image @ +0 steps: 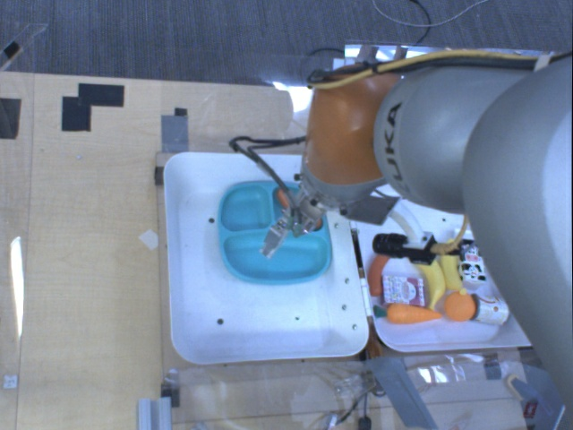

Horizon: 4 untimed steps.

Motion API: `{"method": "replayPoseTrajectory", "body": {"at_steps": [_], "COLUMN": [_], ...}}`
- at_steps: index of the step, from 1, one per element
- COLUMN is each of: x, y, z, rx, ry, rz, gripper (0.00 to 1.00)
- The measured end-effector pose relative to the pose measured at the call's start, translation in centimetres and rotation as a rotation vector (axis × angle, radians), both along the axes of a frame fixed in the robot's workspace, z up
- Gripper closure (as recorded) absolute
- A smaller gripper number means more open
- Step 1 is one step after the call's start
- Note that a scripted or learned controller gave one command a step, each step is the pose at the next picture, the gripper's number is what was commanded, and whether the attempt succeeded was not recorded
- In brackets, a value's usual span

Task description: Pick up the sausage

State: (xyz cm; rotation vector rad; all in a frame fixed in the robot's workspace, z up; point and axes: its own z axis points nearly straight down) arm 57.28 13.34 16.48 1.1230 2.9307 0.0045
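My gripper (286,234) hangs low over the blue divided plate (246,258) in the left bin (192,267). Its fingers stand open, with nothing visible between them. One silver finger (271,244) points down-left at the plate's large front compartment. A small orange piece (283,197) shows at the plate's divider right beside the wrist; I cannot tell what it is. In the right bin (501,334), a reddish-orange rounded piece (378,277) that may be the sausage lies at the left end, next to a red-and-white packet (403,289).
The right bin also holds a carrot (412,313), a banana (435,280), an orange ball (459,305), a black handle (403,245) and a small cow-print carton (473,267). The arm's bulk hides the back of that bin. A black cable (260,159) loops above the plate.
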Motion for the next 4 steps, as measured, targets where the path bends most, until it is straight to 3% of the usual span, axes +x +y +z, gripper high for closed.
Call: {"method": "replayPoseTrajectory", "body": {"at_steps": [1,2,3,4], "x": [0.7,-7.1,-8.4,-8.4], "y": [-0.4,-5.8,-13.0,-13.3], "z": [-6.7,2.1,2.0,2.0], "rx": [0.002,0.000,-0.001,0.000], "ry": [-0.006,-0.004,-0.002,-0.003], "rz": [-0.031,-0.064,-0.069,-0.078], "gripper": [0.00,0.00,0.00,0.00]}}
